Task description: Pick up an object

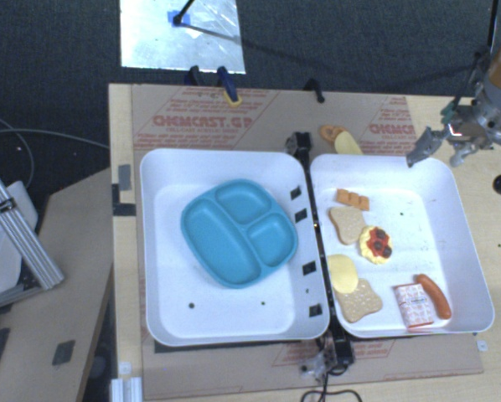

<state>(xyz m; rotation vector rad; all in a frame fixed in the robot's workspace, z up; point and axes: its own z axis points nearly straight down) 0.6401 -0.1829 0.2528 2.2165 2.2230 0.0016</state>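
The right bin point(451, 193) holds several toy foods: an orange cracker point(352, 198), a bread slice point(347, 224), a small pizza round point(375, 244), a yellow slice point(343, 273), a piece of toast point(360, 301), a sausage point(433, 296) and a red-and-white packet point(413, 306). My gripper point(441, 151) hangs over the bin's far right rim, above and well apart from the food. Its fingers point(421, 148) stand spread, with nothing between them.
A blue divided plate point(238, 233) lies in the left bin point(162, 224). A yellow piece point(348, 143) and a brown piece point(330, 131) rest on the cardboard behind the bins. Black clips line the wall between the bins point(309, 249).
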